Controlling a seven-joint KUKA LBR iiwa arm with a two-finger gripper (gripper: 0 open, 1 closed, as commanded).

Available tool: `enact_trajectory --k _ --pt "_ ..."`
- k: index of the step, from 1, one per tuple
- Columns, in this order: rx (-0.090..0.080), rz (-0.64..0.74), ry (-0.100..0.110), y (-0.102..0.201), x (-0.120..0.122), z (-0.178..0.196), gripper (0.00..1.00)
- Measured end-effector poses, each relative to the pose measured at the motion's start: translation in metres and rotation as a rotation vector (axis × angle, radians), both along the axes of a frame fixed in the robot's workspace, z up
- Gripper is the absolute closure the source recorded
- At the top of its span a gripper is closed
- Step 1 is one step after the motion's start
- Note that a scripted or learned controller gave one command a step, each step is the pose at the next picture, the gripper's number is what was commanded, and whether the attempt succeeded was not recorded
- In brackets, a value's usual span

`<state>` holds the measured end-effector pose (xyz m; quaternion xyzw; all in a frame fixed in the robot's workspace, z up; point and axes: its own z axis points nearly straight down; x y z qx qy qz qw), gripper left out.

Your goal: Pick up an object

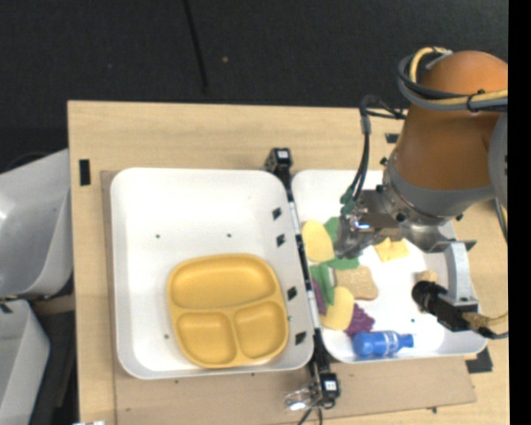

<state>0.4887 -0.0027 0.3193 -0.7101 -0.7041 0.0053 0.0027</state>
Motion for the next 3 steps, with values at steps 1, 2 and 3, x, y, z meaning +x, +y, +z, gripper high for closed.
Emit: enact_trajectory --k 1,2,3 --pt "0.002 0.009 -0.008 0.009 0.034 -0.049 1.0" --pt "0.006 0.018 -0.016 0.086 0.001 0.028 1.0" --pt "0.001 0.005 -0.001 0.054 0.018 -0.1 1.0"
